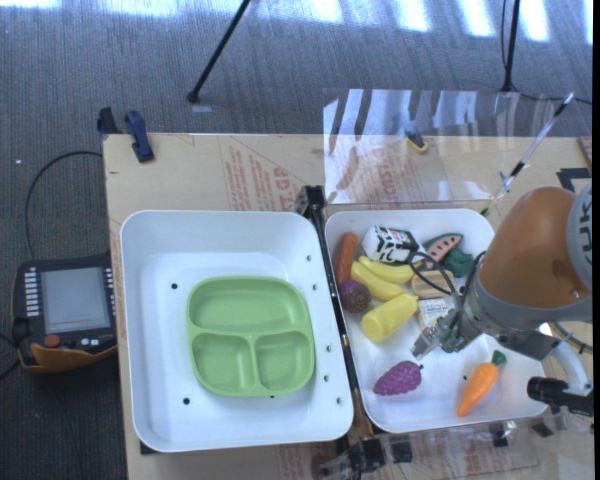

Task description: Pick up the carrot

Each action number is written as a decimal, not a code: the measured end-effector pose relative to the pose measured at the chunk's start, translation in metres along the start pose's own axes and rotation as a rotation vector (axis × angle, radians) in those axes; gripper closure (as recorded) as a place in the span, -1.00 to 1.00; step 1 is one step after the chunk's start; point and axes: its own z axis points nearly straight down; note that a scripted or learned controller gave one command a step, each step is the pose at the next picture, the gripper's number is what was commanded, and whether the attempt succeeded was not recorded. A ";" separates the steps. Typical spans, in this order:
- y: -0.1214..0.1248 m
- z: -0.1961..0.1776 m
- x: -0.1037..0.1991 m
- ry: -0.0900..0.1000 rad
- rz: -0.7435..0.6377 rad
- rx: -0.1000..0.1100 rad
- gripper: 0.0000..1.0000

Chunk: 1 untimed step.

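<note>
**K:** Orange carrot (479, 388), green top, lies in the right bin (395, 423) at about 4 o'clock from bin centre. Tilted, tip toward 7 o'clock, leaves toward 1. Bare white floor all round it.

**M:** Gripper?

**K:** Gripper (432, 342) sits near the middle of the right bin, under the grey wrist with the orange band (528, 243). Carrot is near it at about 4 o'clock, apart, no contact. Nothing visible between the fingers. Open or closed, can't tell; too small and blurred against the clutter.

**M:** What's close to it?

**K:** Yellow bottle-shaped toy (389, 318) just beside it at 10 o'clock. Purple grapes (398, 377) at 7 o'clock, by the bin's near wall. Bananas (377, 274) further out at 11.

**M:** Rest of that bin?

**K:** Orange-red sausage-shaped piece (346, 254) against the left wall, small dark purple item (354, 294) below it. Black-and-white toy (390, 241) and a watermelon slice (441, 247) along the far side at 12.

**M:** Left bin?

**K:** Left bin (150, 248) holds a green divided plate (250, 333), three compartments, roughly centred. Teach pendant (68, 308) on the floor at 9 o'clock from the bench.
</note>
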 end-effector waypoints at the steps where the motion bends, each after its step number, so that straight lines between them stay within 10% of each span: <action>1: -0.028 -0.015 -0.072 -0.003 -0.223 0.002 1.00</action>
